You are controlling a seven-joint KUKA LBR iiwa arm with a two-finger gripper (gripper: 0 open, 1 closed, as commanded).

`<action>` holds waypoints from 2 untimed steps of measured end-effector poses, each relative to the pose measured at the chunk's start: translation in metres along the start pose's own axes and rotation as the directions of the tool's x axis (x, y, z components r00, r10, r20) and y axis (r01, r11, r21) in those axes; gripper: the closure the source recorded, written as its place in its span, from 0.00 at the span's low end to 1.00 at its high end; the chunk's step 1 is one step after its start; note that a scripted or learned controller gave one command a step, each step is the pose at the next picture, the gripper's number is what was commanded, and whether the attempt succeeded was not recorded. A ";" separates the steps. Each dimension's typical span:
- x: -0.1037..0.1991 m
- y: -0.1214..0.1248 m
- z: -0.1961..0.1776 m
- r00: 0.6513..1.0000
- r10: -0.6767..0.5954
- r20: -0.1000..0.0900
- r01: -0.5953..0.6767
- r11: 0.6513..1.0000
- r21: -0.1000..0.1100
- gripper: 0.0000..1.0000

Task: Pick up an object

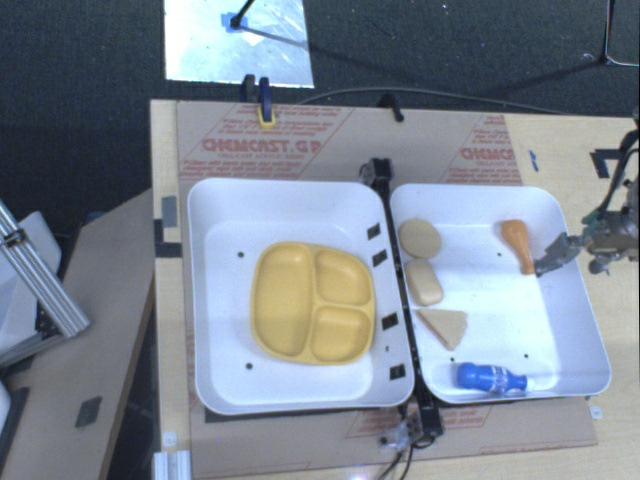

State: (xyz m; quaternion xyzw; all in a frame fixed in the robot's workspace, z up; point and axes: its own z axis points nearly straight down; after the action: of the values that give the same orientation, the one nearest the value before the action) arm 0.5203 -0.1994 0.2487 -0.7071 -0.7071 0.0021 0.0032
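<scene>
The pincer [556, 255], whose grip state I couldn't tell, hovered at the right bin's [590, 353] rim just beside the orange piece [518, 243], where a slanted approach risked knocking it away.

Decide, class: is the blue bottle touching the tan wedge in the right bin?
Apart. The camera view shows bare white bin floor between the blue bottle and the tan wedge above it.

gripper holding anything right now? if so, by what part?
Nothing is held. The gripper sits at the right bin's right edge, just right of the orange object, with nothing between its fingers.
</scene>
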 end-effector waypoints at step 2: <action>0.005 -0.004 0.054 1.000 -0.001 0.001 0.001 1.000 -0.005 0.00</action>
State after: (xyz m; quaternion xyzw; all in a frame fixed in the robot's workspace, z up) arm 0.5159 -0.1939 0.1948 -0.7066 -0.7076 0.0005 0.0013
